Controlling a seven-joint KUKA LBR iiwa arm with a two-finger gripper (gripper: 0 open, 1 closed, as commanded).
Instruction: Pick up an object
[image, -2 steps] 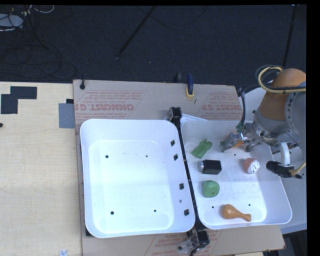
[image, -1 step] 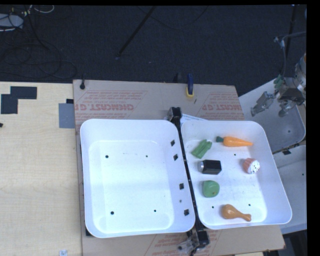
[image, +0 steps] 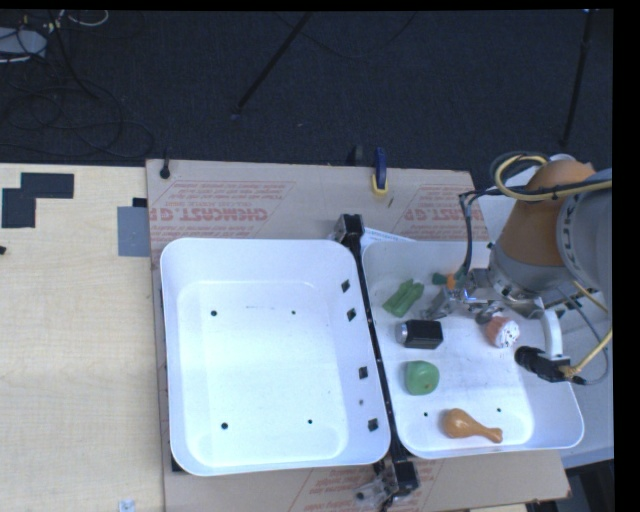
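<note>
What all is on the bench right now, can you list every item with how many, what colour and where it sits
Left bin: one, white, on the left half of the cardboard sheet.
Right bin: one, white, touching the left bin along the black clips.
Green block: one, green, upper left of the right bin.
Black box: one, black with a silvery end, just below the green block.
Green round piece: one, green, below the black box.
Orange pear-shaped toy: one, orange, near the front of the right bin.
Small ball: one, white and orange, right part of the right bin.
Blue clamp: one, blue and yellow, rear edge of the cardboard.
Gripper: one, grey metal, low over the upper part of the right bin.
</note>
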